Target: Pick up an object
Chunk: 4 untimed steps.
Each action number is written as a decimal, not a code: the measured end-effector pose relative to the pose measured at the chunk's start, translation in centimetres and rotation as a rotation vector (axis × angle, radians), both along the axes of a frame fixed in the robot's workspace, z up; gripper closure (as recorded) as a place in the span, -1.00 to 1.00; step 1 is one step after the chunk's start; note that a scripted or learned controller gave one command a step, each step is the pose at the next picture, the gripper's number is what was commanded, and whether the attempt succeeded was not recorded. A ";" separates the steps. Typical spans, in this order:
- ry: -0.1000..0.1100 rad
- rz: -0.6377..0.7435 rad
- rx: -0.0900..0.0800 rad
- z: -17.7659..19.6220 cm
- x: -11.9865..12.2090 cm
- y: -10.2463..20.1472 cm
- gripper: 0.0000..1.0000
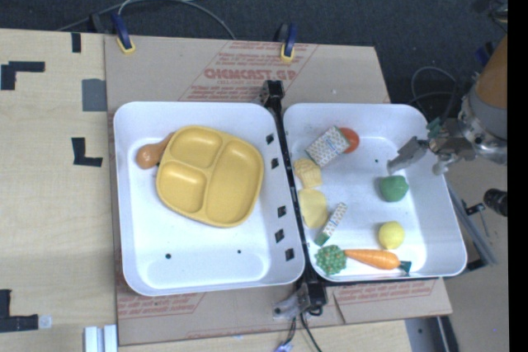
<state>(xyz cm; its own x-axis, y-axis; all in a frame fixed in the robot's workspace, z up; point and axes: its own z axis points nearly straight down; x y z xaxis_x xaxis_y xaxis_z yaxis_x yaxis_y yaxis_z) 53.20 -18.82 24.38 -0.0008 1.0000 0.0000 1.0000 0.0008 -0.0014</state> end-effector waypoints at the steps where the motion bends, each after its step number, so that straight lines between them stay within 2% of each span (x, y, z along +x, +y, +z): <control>1: -0.008 0.002 -0.002 -15.6 5.6 -0.6 -1.00; 2: -0.008 0.000 -0.003 -15.7 1.7 -0.4 -1.00; 3: -0.008 0.002 -0.005 -14.7 1.8 -0.4 1.00; 4: -0.003 0.003 0.001 -5.9 5.8 9.8 1.00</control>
